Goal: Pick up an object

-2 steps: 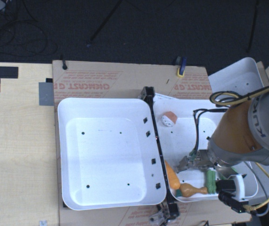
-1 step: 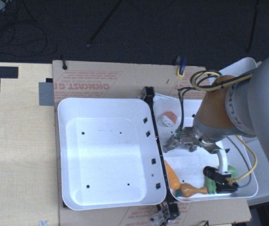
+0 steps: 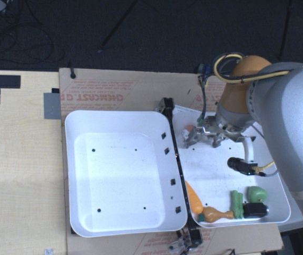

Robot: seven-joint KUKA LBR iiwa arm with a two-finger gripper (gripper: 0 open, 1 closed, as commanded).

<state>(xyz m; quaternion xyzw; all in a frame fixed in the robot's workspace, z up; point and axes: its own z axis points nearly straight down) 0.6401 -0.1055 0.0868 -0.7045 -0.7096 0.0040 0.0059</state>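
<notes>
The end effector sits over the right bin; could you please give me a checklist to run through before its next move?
1. End effector is above the right bin: ok.
2. An object is between its fingers: cannot tell.
3. Objects are there to pick: ok; orange carrot, green block, green round toy and black object lie along the near edge.
4. End effector is over an object: not ok; they lie apart from it, toward the bin's near edge.
5. Objects are spaced apart: not ok; they look clustered.

Pale wood bench (image 3: pixel 18 163), printed cardboard sheet (image 3: pixel 119 86), dark floor (image 3: pixel 140 25) with loose cables (image 3: pixel 13 4)
</notes>
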